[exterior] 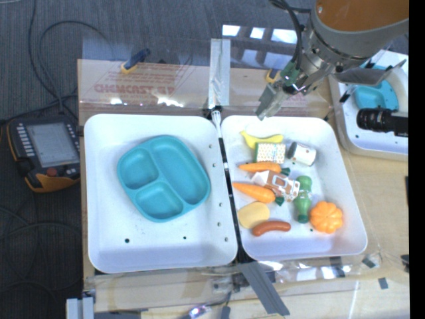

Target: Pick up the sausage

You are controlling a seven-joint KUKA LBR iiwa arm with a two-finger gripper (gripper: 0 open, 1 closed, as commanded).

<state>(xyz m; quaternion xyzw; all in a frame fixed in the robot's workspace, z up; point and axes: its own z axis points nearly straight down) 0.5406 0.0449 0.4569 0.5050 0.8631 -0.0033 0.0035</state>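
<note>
Locate the sausage (271, 228) near the front edge of the right bin (352, 234), touching the yellow potato (254, 214) and just below the carrot (254, 191). A small pumpkin (326, 217) sits nearby to its right. The gripper (267, 105) hangs above the bin's far rim, well apart from the sausage and carrying nothing; whether it is apart or together cannot be told. You are at the approach step. Next, judge a move toward the bin's front, then a descent clear of the potato.
</note>
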